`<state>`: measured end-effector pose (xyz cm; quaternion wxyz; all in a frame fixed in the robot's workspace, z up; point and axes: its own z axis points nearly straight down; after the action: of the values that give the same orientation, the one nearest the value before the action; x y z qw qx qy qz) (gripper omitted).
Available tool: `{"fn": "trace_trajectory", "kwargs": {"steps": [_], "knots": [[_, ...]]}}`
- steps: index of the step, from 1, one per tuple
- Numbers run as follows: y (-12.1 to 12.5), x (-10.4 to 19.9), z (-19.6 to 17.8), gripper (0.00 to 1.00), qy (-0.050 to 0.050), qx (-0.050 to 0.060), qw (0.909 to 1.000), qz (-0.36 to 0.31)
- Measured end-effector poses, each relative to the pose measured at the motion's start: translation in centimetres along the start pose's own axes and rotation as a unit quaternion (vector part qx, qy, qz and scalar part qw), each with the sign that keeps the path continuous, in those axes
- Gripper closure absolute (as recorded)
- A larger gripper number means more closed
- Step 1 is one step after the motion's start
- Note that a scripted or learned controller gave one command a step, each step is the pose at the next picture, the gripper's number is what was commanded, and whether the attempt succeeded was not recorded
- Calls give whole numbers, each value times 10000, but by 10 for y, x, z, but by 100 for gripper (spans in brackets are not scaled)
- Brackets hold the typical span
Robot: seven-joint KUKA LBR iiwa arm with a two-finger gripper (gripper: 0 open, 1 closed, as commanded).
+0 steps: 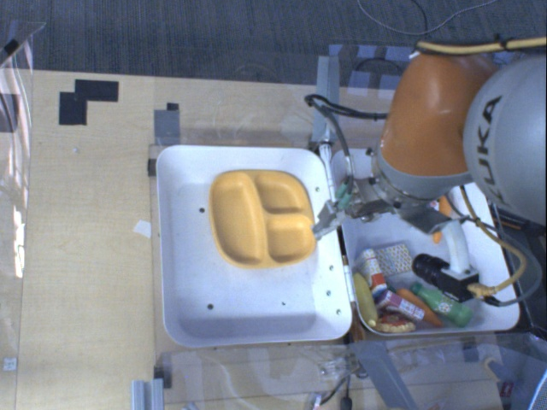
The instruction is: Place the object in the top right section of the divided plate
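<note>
A yellow divided plate (259, 218) lies in the left white bin (197, 306). It has one long section on its left and two smaller ones on its right, and I see nothing lying in any of them. My gripper (327, 218) hangs at the plate's right rim, about level with the ridge between the two right sections and over the wall between the bins. A small teal-green bit (342, 196) shows just above the gripper tip; I cannot tell whether it is a held thing. The grey and orange arm covers the upper part of the right bin.
The right bin (504, 319) holds several small items along its front: a yellow banana-like piece (363, 297), a red and white bottle (373, 267), a patterned packet (394, 255), an orange carrot-like stick (419, 301), a green item (450, 308). Metal brackets stand at the bins' corners.
</note>
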<state>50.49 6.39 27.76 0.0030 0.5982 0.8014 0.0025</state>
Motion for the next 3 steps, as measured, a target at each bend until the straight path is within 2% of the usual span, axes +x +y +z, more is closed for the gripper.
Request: {"fn": "trace_trajectory", "kwargs": {"steps": [1, 2, 3], "knots": [[22, -47, 55, 0, 0, 19, 9976, 698], [24, -46, 44, 100, -8, -12, 9979, 650], [-11, -119, -55, 100, -9, -6, 9968, 795]]}}
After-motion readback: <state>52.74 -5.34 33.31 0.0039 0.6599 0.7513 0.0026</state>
